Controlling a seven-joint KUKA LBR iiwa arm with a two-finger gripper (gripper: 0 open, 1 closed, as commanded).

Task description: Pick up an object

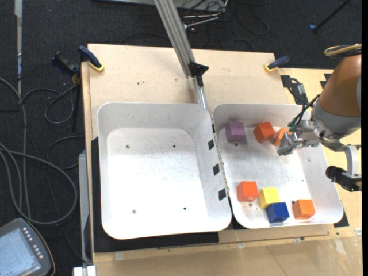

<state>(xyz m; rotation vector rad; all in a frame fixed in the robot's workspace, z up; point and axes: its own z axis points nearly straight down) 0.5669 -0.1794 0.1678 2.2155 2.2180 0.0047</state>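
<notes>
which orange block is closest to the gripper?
The orange block at the right bin's far end, beside the purple block, just left of the gripper. The other two orange blocks sit at the near end by the yellow and blue ones.

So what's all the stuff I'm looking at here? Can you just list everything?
Purple block: one, far end of the right bin.
Orange blocks: four, all in the right bin; one beside the purple block, a small one right at the gripper, one and one near the front.
Yellow block: one, front of the right bin, touching the blue one.
Blue block: one, front of the right bin.
Bins: two, white, side by side; left bin, right bin.
Bench: one, pale wood, under both bins.
Clamps: two, blue and yellow, at the bench's far corners.
Metal pole: one, grey, slanting down between the bins.
Arm: one, orange and grey, from the right.
Gripper: one, low over the right bin.
</notes>
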